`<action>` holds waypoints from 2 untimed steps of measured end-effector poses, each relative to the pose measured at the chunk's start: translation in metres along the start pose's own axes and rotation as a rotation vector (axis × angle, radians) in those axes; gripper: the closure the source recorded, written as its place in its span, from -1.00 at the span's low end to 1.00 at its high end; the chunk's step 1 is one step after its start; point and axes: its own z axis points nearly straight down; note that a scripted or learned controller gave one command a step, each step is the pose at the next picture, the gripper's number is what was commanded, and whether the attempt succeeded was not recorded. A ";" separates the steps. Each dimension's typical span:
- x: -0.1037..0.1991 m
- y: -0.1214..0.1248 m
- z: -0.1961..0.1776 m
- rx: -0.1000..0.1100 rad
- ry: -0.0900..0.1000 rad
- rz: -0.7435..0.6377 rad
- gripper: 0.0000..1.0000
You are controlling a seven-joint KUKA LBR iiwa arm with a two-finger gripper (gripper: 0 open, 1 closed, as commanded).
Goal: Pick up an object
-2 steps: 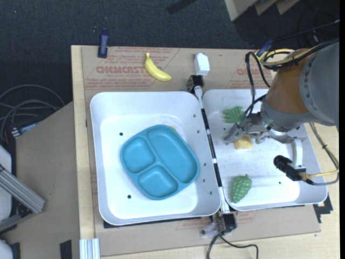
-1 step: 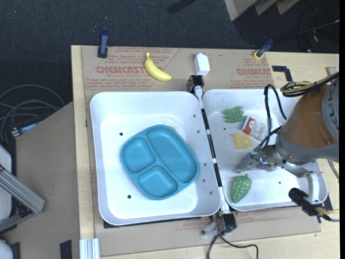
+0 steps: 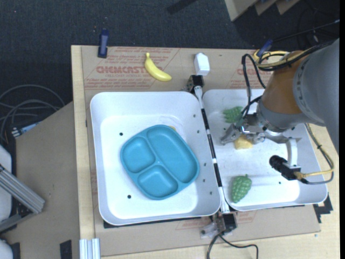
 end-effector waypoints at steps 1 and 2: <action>-0.001 0.003 -0.014 -0.011 -0.003 -0.002 1.00; -0.001 0.001 -0.011 -0.003 -0.003 -0.002 -1.00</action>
